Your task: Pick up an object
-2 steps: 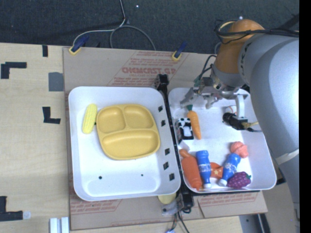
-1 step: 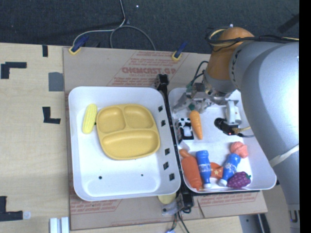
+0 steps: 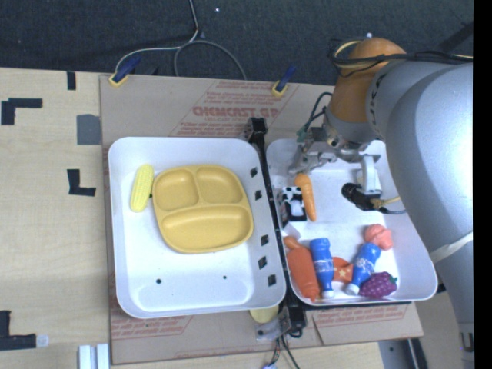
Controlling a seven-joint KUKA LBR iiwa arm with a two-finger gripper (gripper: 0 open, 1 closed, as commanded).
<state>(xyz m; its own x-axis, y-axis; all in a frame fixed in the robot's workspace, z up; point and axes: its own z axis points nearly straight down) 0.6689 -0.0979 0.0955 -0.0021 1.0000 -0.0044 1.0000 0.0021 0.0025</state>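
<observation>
My gripper (image 3: 306,158) hangs over the far left part of the right bin (image 3: 419,264). An orange carrot (image 3: 308,196) lies on the bin floor just in front of it, its top end close under the gripper. Whether they touch is unclear. A small black and white object (image 3: 291,204) lies to the carrot's left. At the bin's near end are an orange toy (image 3: 301,272), two blue bottles (image 3: 321,263) (image 3: 366,263), purple grapes (image 3: 378,285) and a pink piece (image 3: 378,236).
The left bin (image 3: 131,283) holds a yellow divided plate (image 3: 203,207) and a yellow corn cob (image 3: 141,187) at its left. The grey arm (image 3: 430,137) covers the right bin's far right side. Black clips (image 3: 257,129) sit along the wall between the bins.
</observation>
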